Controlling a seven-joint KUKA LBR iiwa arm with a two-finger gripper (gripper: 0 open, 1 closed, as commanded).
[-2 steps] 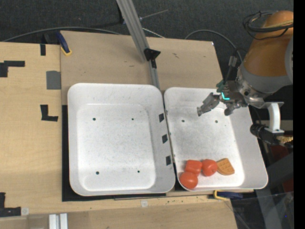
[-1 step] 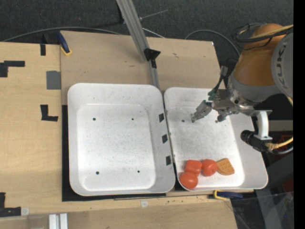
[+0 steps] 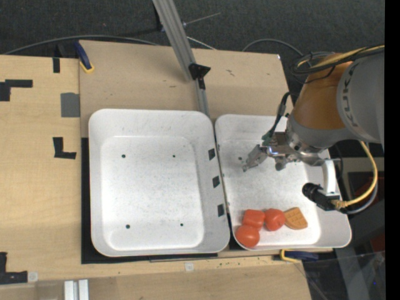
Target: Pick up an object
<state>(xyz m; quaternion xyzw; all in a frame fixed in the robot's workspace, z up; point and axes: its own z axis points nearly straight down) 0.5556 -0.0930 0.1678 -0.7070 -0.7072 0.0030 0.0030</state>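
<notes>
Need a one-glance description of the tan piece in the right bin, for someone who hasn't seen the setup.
Take the right bin of the two white ones, where the arm reaches in. Along its near edge lies a short row of small objects. The tan piece is the rightmost, a flat wedge beside three rounded red pieces.

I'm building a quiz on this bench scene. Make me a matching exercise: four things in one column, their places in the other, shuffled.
Things:
1. gripper
2. red objects
3. tan object
4. blue-and-yellow clamp

Places:
A. right bin's front, rightmost of the cluster
B. bench's far left corner
C. above the right bin's middle
D. right bin's front, beside its left wall

Pairs: 1-C, 2-D, 3-A, 4-B
</notes>
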